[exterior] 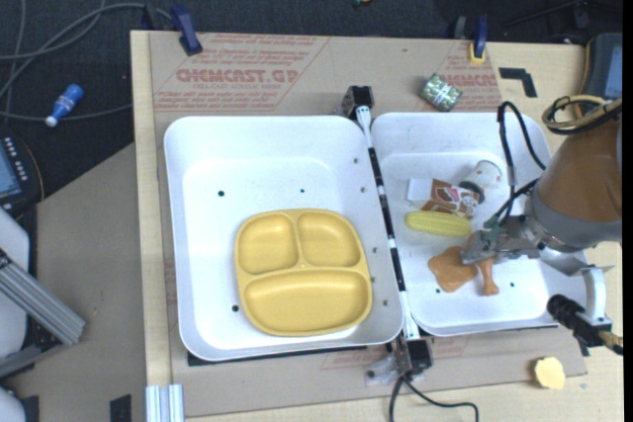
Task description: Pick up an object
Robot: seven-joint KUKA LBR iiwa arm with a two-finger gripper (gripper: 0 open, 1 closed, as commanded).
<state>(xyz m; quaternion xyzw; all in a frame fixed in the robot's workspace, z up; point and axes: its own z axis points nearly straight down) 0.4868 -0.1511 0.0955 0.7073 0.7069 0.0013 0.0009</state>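
Drumstick (457,269), an orange-brown toy, lies in the right bin (524,313), near its middle, with the corn (438,223) just to its far side and a small packet (453,197) and white cup (484,175) beyond. The claw (485,247) sits low over the drumstick's right end, close to the corn; whether it is wide or narrow I cannot tell, since the wrist hides it. Crowding looks like the main risk: a tip could land on the corn instead, or straddle both and nudge them apart. The drumstick's thin, flared shape may also let it slide or pivot out of a pinch near its end. A yellow tray (300,270) in the left bin (198,212) is well apart and should not interfere.
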